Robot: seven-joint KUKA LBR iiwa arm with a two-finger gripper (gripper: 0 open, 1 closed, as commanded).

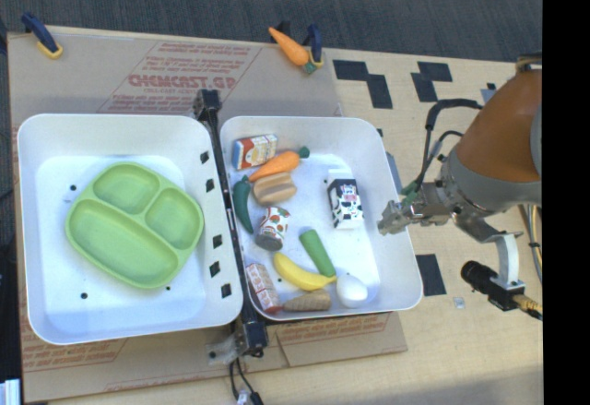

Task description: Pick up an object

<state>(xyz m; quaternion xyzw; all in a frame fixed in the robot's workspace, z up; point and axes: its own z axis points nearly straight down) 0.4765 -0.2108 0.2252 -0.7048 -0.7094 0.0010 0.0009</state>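
The right bin (392, 163) holds several toy foods. There is a small juice carton (253, 151), a carrot (282, 163), a hot dog (274, 188), a dark green pickle (242, 206) and a can (273, 226). A cow-patterned milk carton (345, 203), a green cucumber (316, 252), a banana (301, 274) and a white egg (352, 288) lie there too. My gripper (395, 216) hovers over the bin's right rim, just right of the milk carton, with nothing visibly in it.
A green divided plate (135, 223) lies in the left bin (37, 145). A black divider (219, 200) runs between the bins. An orange clamp (293, 48) and a blue clamp (41, 34) grip the cardboard's far edge. The arm's cables (433, 131) loop at right.
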